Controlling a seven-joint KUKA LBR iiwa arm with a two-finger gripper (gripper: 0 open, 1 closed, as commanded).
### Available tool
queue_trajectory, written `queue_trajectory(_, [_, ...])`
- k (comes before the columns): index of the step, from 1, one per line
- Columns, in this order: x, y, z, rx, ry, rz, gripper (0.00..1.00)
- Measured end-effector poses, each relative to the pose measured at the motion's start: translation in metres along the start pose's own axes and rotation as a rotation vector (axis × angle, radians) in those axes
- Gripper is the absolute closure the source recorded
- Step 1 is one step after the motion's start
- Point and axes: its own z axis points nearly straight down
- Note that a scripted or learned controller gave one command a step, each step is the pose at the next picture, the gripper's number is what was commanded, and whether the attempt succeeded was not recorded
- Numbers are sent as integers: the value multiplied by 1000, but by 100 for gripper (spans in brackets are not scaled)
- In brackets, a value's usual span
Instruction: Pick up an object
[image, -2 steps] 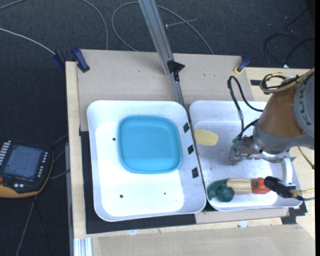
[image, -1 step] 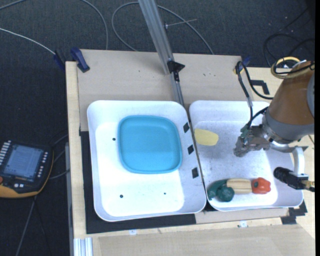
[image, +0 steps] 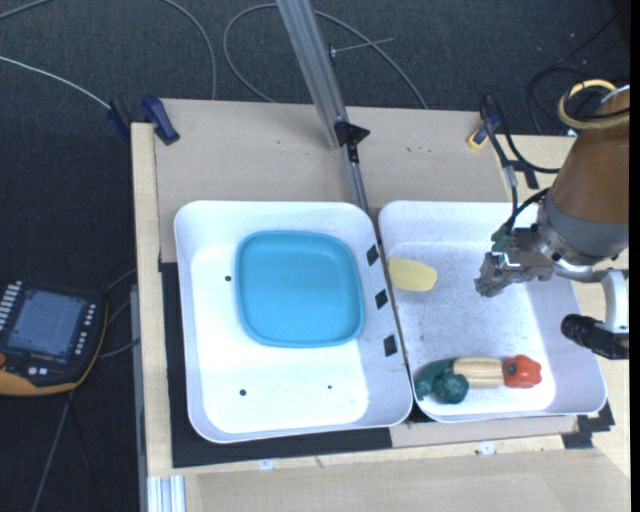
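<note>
Near edge, right bin: green piece, tan roll and red piece lie in 1 row along the front wall, touching end to end.
Right bin: white, shallow; floor mostly bare between the row and the back.
Yellow piece: flat, pale, alone near the bin's left wall, well apart from the row.
Left bin: holds 1 blue square plate, roughly centred.
Gripper: over the right bin's right half, between yellow piece and row, touching neither; nothing seen between the fingers.
Finger state: cannot tell, the wrist hides the tips from this angle.
Arm: grey body with orange band enters from the right.
Bench extras: handheld pendant on the floor at left, metal pole at back.
Handling, row items: look like light toy food, rigid, smooth; likely slippery. Tan roll looks the best target, pinch across its short width mid-length. Wall and neighbours crowd the fingers.
Handling, yellow piece: probably light, low profile; free on all sides, but thin, so a pinch may slide off.
</note>
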Motion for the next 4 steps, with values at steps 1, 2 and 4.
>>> queue_trajectory(1, [2, -4, -44, 1, 0, 1, 100])
queue_trajectory(2, [51, 4, -29, 6, 1, -3, 100])
queue_trajectory(4, [163, 8, -23, 6, 2, -4, 100])
